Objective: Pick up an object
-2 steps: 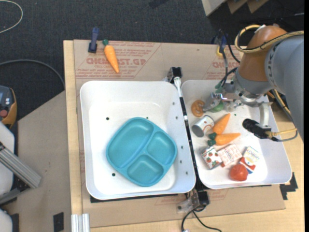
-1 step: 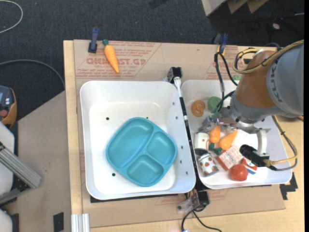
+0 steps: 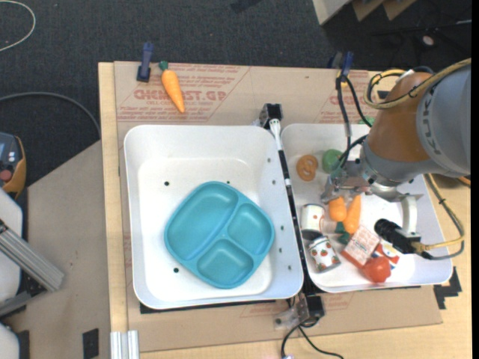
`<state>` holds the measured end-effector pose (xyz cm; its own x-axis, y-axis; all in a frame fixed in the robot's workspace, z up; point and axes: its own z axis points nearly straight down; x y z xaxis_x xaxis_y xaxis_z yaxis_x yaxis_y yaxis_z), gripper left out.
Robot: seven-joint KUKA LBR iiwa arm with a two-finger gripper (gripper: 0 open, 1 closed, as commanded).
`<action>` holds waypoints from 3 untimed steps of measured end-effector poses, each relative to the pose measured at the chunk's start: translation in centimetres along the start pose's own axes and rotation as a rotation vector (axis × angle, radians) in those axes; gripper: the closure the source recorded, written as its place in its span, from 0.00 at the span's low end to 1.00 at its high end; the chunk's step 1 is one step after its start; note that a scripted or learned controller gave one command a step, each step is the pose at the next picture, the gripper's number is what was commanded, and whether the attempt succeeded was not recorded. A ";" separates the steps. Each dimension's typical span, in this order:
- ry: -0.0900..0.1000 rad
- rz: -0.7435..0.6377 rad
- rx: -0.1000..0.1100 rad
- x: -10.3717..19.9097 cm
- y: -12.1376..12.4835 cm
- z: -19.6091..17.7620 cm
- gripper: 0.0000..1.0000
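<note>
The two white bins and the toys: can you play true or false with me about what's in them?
1. The blue plate lies in the left bin. True.
2. One carrot lies on the cardboard outside the bins. True.
3. The blue plate has toys on it. False: its three compartments are bare.
4. The robot arm hangs over the left bin. False: it is over the right bin, above the toys.
5. A red tomato lies in the right bin. True.

Probably a robotics lab: clamped cardboard bench [image 3: 224, 88], trailing cables [image 3: 45, 103], toy food in white bins [image 3: 138, 223].
</note>
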<state>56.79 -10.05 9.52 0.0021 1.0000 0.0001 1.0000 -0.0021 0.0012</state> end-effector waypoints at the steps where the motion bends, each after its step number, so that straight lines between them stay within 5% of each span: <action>1: 0.000 0.001 -0.002 0.0 0.0 -1.0 1.00; 2: 0.000 0.002 -0.003 0.0 0.1 -2.0 1.00; 3: 0.003 -0.011 -0.012 7.0 -3.2 -15.1 1.00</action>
